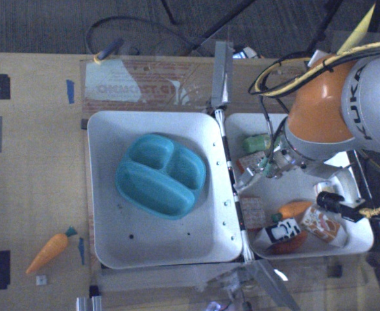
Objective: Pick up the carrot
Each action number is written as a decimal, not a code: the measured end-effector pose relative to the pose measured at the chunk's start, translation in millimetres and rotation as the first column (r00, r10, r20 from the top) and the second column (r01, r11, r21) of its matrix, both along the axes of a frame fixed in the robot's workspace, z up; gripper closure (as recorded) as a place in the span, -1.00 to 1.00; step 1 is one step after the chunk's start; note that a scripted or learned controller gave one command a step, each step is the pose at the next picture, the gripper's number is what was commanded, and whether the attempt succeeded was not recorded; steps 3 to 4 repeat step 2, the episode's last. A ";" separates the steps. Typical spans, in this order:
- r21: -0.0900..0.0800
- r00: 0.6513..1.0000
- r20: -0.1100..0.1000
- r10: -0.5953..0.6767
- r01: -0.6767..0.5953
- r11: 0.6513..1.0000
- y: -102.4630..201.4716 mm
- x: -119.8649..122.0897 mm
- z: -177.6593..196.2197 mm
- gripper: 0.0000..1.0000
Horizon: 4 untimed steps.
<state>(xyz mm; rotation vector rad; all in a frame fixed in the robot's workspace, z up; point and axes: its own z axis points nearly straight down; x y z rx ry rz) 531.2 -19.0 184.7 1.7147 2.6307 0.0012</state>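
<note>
We are seeing a bench [34, 173] looking like pale, matt wood. The two bins [106, 173] are showing smooth white plastic with a faint sheen. The teal divided plate [161, 173] is looking like smooth, slightly glossy plastic. The carrot [47, 251] is appearing as matt orange plastic with a green tip. The arm's orange band [320, 112] is gleaming like glossy painted casing, and its grey shell [375, 102] is looking smooth. The small carton [323, 224] is looking like printed paper.
</note>
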 end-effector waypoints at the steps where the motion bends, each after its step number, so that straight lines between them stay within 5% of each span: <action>1: 0.001 0.992 -0.003 0.129 -0.129 0.992 -39.8 -48.8 -0.3 -1.00; 2: -0.002 0.873 0.008 0.488 -0.488 0.873 -81.5 -48.4 -65.2 -1.00; 4: -0.002 0.873 0.008 0.488 -0.488 0.873 -81.5 -48.4 -65.2 -1.00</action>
